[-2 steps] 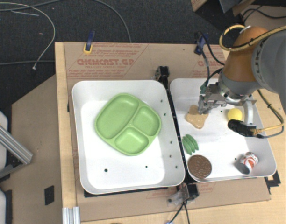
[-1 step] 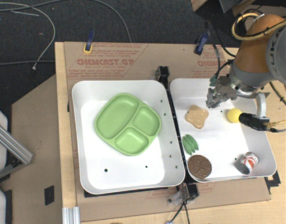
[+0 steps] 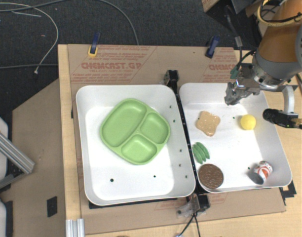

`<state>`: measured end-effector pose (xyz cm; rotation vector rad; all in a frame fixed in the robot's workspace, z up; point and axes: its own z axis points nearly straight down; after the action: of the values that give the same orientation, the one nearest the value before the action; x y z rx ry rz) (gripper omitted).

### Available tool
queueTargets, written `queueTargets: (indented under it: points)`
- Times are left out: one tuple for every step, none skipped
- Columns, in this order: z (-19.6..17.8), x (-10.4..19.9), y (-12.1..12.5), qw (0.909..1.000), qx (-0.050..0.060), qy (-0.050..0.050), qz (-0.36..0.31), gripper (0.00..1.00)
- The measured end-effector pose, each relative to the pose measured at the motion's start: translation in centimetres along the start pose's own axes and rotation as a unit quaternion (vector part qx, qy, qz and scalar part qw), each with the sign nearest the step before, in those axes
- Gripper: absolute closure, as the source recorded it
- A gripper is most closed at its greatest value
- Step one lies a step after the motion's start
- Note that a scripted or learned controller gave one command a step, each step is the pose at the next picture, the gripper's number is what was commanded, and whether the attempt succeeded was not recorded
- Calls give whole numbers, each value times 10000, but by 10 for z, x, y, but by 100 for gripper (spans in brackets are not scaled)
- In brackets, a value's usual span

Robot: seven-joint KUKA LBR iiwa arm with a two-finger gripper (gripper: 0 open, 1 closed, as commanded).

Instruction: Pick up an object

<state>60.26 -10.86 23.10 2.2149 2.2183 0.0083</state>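
Note:
The right bin (image 3: 269, 147) holds a tan toast-shaped piece (image 3: 208, 123), a yellow ball (image 3: 247, 122), a green leafy piece (image 3: 201, 152), a brown round disc (image 3: 210, 176) and a small orange-and-white object (image 3: 261, 171). My gripper (image 3: 233, 98) hangs over the bin's far edge, above and to the right of the toast piece, left of the yellow ball. Nothing shows between its fingertips, and it touches none of the objects.
The left bin (image 3: 92, 152) carries a green divided plate (image 3: 135, 131). A black clamp (image 3: 171, 77) sits between the bins at the back. Blue clips (image 3: 94, 43) hold the cardboard sheet. A black bracket (image 3: 282, 117) stands at the right bin's right rim.

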Motion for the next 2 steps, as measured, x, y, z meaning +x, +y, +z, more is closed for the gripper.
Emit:
queueTargets:
  points:
    - [-19,0,1,10000,24,4,3,100]
    - [-6,49,-21,10000,64,18,-14,100]
